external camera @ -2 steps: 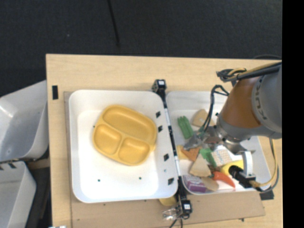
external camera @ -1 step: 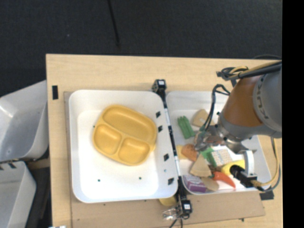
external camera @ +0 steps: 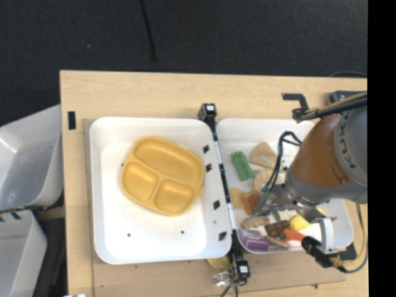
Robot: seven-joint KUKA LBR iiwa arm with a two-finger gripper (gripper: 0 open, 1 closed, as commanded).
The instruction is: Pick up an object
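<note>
My gripper [external camera: 267,206] hangs low over the right bin [external camera: 247,129], in among a pile of small things near its front left. Beside it lie a brown piece [external camera: 246,200], a green block [external camera: 242,165] and a beige wedge [external camera: 263,155]. Just in front of it sit a purple-rimmed object [external camera: 253,243], a yellow piece [external camera: 299,222] and an orange piece [external camera: 292,234]. The grey and orange wrist [external camera: 322,159] hides the right part of this bin. I see nothing clearly held.
A yellow divided plate [external camera: 162,176] lies in the left bin [external camera: 111,228], with bare white floor around it. A black-clipped divider [external camera: 216,166] runs between the two bins. The wooden bench [external camera: 154,91] surrounds both.
</note>
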